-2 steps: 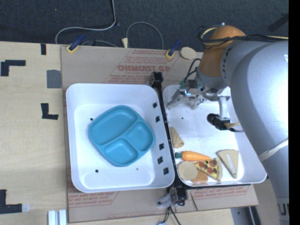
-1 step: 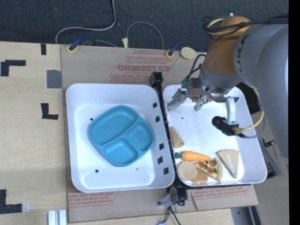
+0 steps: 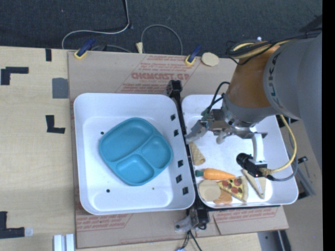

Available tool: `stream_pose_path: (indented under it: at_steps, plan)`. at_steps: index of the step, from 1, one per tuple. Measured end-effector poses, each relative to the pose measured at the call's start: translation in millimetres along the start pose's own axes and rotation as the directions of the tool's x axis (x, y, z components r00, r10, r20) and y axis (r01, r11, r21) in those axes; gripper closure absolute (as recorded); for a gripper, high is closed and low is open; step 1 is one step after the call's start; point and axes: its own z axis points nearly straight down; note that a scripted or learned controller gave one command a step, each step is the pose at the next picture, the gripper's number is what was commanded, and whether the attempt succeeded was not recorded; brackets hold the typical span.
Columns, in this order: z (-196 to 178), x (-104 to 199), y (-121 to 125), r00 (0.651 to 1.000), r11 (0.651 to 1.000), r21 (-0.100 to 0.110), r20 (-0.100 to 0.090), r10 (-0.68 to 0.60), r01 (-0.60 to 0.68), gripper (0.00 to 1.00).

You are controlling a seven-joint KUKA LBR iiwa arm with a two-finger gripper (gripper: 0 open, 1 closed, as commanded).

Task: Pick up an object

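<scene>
My gripper [image 3: 209,135] hangs over the left half of the right bin [image 3: 280,135], its two grey fingers spread apart and open with nothing between them. Just below the left finger [image 3: 193,134] lies a tan bread piece [image 3: 197,153] against the bin's left wall. Further toward the front lie an orange carrot [image 3: 219,174], a pizza slice [image 3: 235,188], a pale round bread slice [image 3: 208,192] and a cream wedge [image 3: 256,185].
The left bin [image 3: 89,140] holds a blue divided plate [image 3: 136,150]. A black divider rail [image 3: 180,140] runs between the bins. The arm's orange band and grey body [image 3: 261,88] cover the right bin's back right. A black cable fitting [image 3: 247,162] sits above the wedge.
</scene>
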Motion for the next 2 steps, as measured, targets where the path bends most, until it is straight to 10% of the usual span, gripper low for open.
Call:
stream_pose_path:
  at_steps: [2]
  plan:
    - [0,-12,2,1.000,1.000,-0.002,0.001,0.000,0.000,0.00]
